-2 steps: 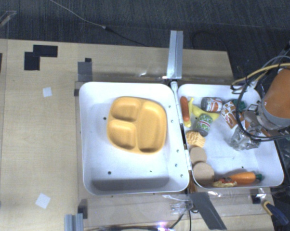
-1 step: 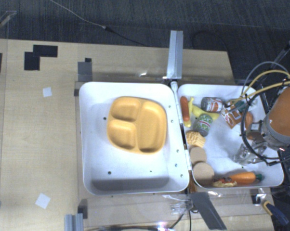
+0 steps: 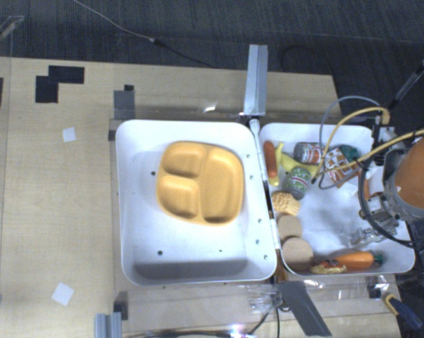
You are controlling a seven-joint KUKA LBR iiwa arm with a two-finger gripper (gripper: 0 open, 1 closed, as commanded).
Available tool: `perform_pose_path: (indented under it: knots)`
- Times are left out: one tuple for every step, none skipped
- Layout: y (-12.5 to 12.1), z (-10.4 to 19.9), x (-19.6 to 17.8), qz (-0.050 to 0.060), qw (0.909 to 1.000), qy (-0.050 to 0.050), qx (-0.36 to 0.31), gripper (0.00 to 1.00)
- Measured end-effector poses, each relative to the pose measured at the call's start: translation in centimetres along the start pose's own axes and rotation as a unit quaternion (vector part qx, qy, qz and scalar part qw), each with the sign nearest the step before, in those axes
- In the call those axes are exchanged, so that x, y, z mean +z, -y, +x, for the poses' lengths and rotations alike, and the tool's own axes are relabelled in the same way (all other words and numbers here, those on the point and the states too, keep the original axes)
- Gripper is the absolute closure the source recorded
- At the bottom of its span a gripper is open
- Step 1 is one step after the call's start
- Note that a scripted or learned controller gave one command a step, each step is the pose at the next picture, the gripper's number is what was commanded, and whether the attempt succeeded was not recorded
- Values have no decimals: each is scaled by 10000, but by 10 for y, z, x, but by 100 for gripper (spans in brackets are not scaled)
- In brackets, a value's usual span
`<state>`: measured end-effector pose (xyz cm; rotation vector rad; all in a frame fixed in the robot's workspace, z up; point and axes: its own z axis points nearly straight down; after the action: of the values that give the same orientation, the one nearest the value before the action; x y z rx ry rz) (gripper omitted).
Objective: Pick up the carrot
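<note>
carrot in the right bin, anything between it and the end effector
Nothing visible. The carrot lies along the right bin's near edge, its top bare. The end effector sits just above it in the view.

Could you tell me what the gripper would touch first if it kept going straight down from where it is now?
Most likely the carrot, lying just below the gripper in the right bin; depth is uncertain.
</note>
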<state>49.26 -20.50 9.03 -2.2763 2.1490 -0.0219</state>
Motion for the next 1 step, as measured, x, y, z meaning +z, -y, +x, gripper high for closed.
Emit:
perform_pose_path:
  knots:
    - [1,-25,0,-15,9894,-22,-1450,100]
